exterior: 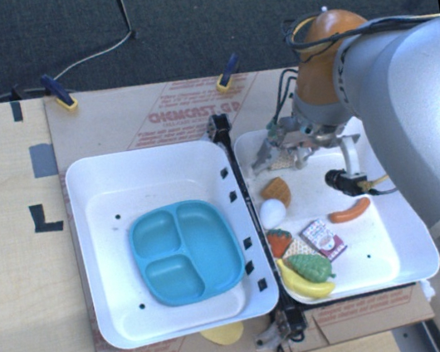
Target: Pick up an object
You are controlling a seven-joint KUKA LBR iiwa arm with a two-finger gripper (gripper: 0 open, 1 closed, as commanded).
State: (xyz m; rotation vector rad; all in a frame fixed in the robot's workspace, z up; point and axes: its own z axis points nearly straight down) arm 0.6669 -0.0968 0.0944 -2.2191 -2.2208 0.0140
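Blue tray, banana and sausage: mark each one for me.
blue tray (184,251), camera view, on the ridge between its compartments.
banana (304,286), camera view, on the yellow curve below the green item.
sausage (351,210), camera view, on its middle.

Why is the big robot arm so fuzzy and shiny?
In the camera view, the arm sits close to the lens, so it blurs; light glares off its grey shell. The blue tray and banana look sharper, and the left bin shows soft shadows.
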